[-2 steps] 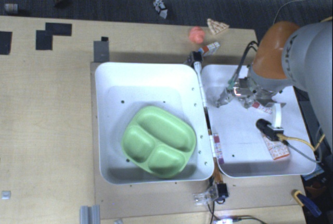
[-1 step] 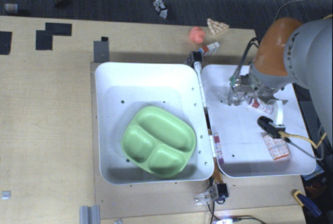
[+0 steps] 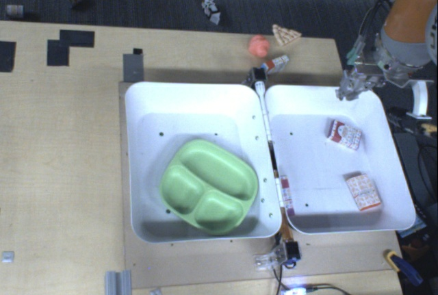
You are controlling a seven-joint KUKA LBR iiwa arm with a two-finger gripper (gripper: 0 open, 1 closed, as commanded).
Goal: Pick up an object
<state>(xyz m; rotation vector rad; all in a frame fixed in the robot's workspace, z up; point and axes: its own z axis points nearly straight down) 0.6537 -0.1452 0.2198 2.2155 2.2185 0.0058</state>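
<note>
A green divided plate [image 3: 209, 185] lies in the left bin [image 3: 147, 116]. Two small red-and-white cartons sit in the right bin [image 3: 308, 170]: one [image 3: 343, 134] near the back right, the other [image 3: 363, 191] nearer the front right. My gripper [image 3: 351, 88] hangs over the right bin's back right corner, above and apart from the nearer carton. Nothing shows between its fingers.
On the bench behind the bins lie a pink ball [image 3: 259, 46], a small wedge-shaped item [image 3: 286, 34] and a red-capped marker [image 3: 275, 65]. Black patches mark the bench at the back left. Cables hang by the arm on the right.
</note>
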